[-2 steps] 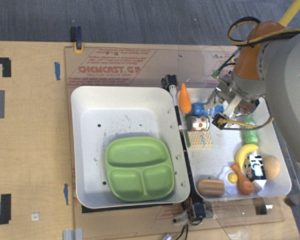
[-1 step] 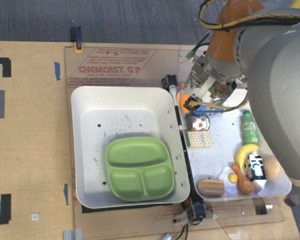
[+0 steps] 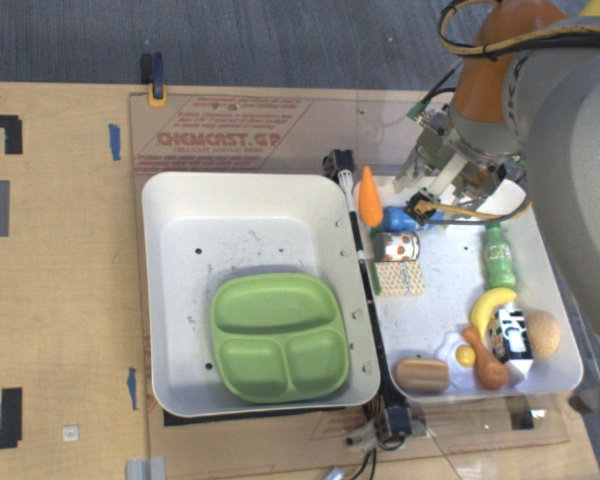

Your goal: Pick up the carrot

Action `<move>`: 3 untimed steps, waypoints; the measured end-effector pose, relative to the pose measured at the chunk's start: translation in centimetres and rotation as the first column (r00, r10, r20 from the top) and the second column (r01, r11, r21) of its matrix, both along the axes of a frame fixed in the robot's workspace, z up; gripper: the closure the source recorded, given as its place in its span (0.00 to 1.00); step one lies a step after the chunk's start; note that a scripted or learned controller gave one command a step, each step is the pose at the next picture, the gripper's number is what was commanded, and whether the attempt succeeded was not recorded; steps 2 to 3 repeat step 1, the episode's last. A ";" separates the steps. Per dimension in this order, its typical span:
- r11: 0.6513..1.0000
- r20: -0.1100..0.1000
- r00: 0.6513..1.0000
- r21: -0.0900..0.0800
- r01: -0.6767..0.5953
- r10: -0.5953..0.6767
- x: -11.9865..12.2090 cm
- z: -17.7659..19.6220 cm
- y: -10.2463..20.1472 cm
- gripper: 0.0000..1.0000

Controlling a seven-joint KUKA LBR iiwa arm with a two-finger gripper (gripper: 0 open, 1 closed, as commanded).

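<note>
The carrot lies in the right bin, at its far left corner, just beside the wall that divides the two bins. It is a small orange toy with a pale, whitish top, and its long axis runs almost along that wall, the pale end toward the far edge and the thick orange end toward the near edge. The gripper hangs over the far edge of the same bin, so the carrot is to the left of it and a little nearer to the camera, near but apart. I cannot tell the gripper's state, because the wrist and cables hide it. In my judgement the gripper must move left and descend across the carrot's width.
</note>
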State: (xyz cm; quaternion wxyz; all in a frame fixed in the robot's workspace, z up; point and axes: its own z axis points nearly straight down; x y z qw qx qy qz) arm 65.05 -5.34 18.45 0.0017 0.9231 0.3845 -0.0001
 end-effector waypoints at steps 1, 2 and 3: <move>0.989 -0.001 0.989 0.004 0.145 -0.145 0.6 0.0 5.2 0.00; 0.989 -0.001 0.989 0.004 0.145 -0.145 0.6 0.0 5.2 0.00; 0.989 -0.001 0.989 0.004 0.145 -0.145 0.6 0.0 5.2 0.00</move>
